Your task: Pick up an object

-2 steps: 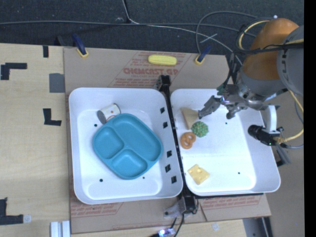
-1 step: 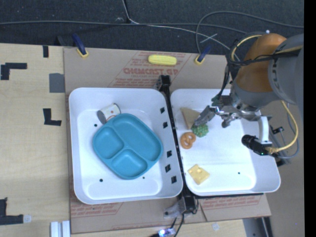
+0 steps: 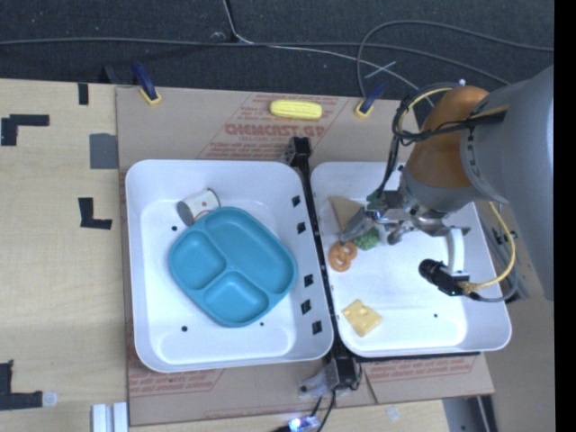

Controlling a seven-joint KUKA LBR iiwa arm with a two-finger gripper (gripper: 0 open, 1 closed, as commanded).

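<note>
**Arm Positioned Low Over the Right Bin, Gripper Among Small Items**

The bench (image 3: 54, 241) carries a cardboard sheet (image 3: 225, 133), on which two shallow white bins sit side by side.

The grey arm (image 3: 513, 142), with its orange band (image 3: 445, 138), enters from the right and reaches down over the upper part of the right bin (image 3: 490, 331). Cables loop around the wrist.

The left bin (image 3: 144, 268) holds a blue divided tray (image 3: 232, 265) with three compartments, lying near its centre. A small white cup (image 3: 198, 205) lies on its side just beside the tray's upper left corner.

The gripper (image 3: 382, 223) sits in the upper middle of the right bin. Finger spacing cannot be determined; the mechanism blocks the tips. Whether any object is held cannot be determined.

Items in the right bin:
- A tan wedge (image 3: 344, 210), just left of the gripper.
- A green object (image 3: 365, 239), touching or directly under the gripper.
- An orange pretzel-shaped piece (image 3: 342, 256), just beside the green object.
- A yellow cheese-like block (image 3: 362, 318), well apart, near the bin's lower edge.

A yellow corn-like piece (image 3: 295, 109) lies on the cardboard above the bins.
</note>
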